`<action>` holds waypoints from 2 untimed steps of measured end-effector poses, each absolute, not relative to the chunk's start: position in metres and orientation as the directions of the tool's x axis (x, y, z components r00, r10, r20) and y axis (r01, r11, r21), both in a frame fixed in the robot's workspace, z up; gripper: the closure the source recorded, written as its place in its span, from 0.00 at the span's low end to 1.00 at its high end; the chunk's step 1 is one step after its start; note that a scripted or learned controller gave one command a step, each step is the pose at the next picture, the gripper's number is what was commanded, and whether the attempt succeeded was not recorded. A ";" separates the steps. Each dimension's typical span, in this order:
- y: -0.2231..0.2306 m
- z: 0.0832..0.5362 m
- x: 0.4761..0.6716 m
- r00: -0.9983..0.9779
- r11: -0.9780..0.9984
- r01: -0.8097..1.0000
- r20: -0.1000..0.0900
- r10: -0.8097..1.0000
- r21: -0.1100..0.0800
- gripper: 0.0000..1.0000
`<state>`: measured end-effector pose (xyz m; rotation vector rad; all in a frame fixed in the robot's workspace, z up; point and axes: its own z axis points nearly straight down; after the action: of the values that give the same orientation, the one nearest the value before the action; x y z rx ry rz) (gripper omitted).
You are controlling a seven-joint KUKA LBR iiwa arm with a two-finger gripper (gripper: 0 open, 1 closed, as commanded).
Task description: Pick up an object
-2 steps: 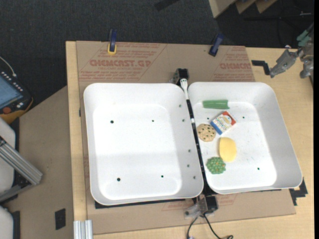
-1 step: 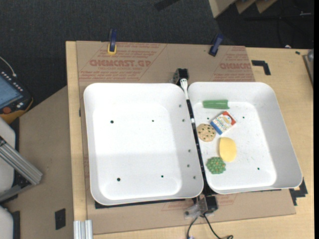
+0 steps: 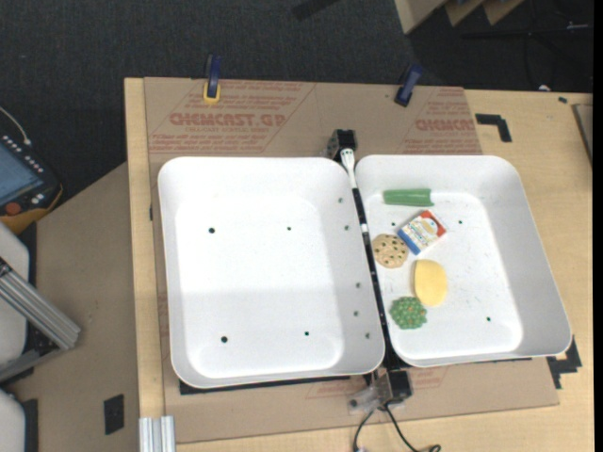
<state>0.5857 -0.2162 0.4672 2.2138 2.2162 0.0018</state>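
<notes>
Pincer state we cannot tell from this moment. Along the left side of the right bin (image 3: pixel 538 261) we see five small things to choose from. A green cylinder (image 3: pixel 407 197) lies on its side nearest the far wall. Just below it sits a small red, white and blue carton (image 3: pixel 421 232), tilted, with a round speckled cookie (image 3: pixel 388 250) just beside it, close to the wall shared with the left bin (image 3: pixel 254 271). Nearer us we find a yellow oval piece (image 3: pixel 431 282) and a bumpy green lump (image 3: pixel 409 313), touching or nearly so. Both bins rest on a brown cardboard sheet (image 3: pixel 283 111) covering the bench.
</notes>
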 end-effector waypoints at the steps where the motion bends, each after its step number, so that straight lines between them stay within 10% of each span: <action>1: -0.216 0.467 0.586 -0.001 0.001 1.000 -0.005 1.000 0.006 0.00; 2: -0.216 0.478 0.586 -0.002 0.002 1.000 -0.009 1.000 0.011 1.00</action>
<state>0.5864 -0.2162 0.4780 2.2092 2.2134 0.0027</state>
